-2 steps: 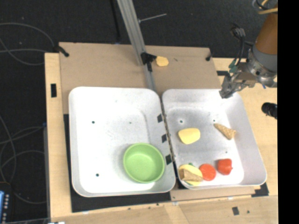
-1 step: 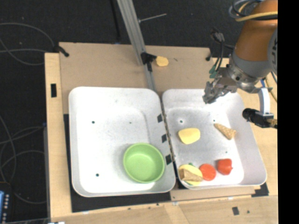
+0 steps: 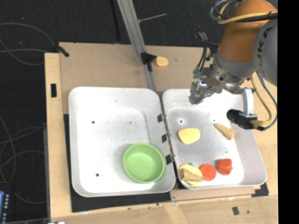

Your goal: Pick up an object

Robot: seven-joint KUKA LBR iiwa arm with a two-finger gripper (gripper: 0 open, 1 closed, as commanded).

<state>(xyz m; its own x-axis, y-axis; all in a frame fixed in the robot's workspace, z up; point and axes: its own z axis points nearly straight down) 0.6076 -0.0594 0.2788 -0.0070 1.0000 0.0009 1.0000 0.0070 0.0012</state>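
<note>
The right bin holds a pale yellow lump near its middle, a tan wedge to the right, and a red piece, an orange-red ball and a yellow-and-tan item along its front edge. My gripper hangs over the back left part of that bin, above and behind the yellow lump, apart from every object. I see nothing between its dark fingers.
A green bowl sits in the left bin at its front right. A slanted metal post rises behind the bins, with a small yellow piece on the bench beside it.
</note>
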